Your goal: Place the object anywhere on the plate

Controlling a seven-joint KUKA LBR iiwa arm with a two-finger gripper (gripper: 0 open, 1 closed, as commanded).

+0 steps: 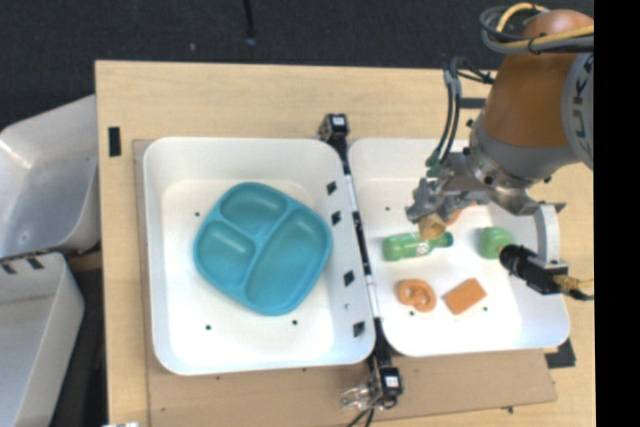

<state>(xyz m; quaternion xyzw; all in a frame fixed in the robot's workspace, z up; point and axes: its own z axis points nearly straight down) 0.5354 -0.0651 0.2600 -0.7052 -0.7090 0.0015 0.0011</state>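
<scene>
Camera view showed you the gripper [432, 220] low in the right bin [520, 330], its fingers closed on the end of a green object [405, 246] near that bin's middle, while the teal plate [262, 247] lay in the left bin's [180, 335] centre.

Your arm [535, 105] reaching in from the right, orange band above the wrist, gripper [432, 227] angled down and leftward, hanging low.
</scene>
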